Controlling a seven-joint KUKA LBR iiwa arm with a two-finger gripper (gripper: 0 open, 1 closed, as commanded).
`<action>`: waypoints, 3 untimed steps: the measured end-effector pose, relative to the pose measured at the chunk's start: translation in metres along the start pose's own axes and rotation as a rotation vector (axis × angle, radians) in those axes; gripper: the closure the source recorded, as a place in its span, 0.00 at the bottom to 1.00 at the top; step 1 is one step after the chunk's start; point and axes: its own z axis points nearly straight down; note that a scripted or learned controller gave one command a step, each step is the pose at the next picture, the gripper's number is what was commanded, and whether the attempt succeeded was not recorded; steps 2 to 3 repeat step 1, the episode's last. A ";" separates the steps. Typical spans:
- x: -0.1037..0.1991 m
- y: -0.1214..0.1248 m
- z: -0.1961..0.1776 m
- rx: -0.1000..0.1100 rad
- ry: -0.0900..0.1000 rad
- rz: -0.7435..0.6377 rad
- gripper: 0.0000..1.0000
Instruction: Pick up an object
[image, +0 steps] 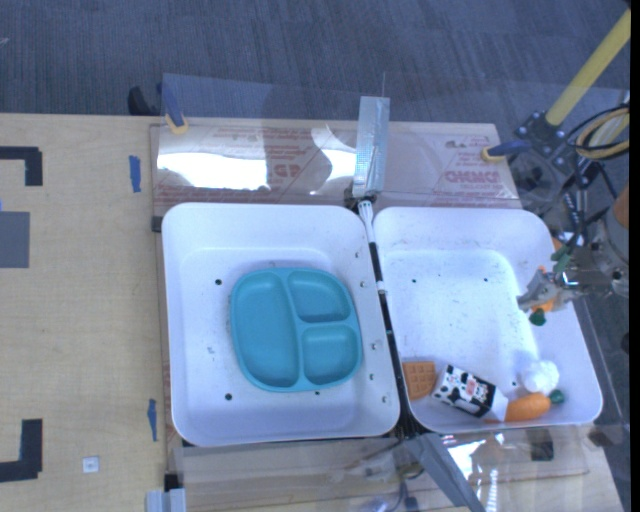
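Jaws (545, 290) state unclear at right bin (440, 240) rim, no writing legible.

From my feed: divided plate (296, 327) sits in the left bin (190, 240); waffle (419, 378), carton (467, 390), carrot (528, 406) line the right bin's (450, 240) front.

Light wooden bench (80, 330) bearing two shallow white bins side by side, touching along their inner edges. The left bin (190, 300) and right bin (450, 250) sit toward the bench's right portion. Black angular marks (25, 165) and blue tape strips (134, 172) lie on the bare wood at left.
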 end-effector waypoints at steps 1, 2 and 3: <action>-0.001 0.000 -0.008 0.002 -0.001 0.000 1.00; -0.001 0.000 -0.008 0.002 -0.001 0.000 1.00; -0.001 0.000 -0.008 0.002 -0.001 0.000 1.00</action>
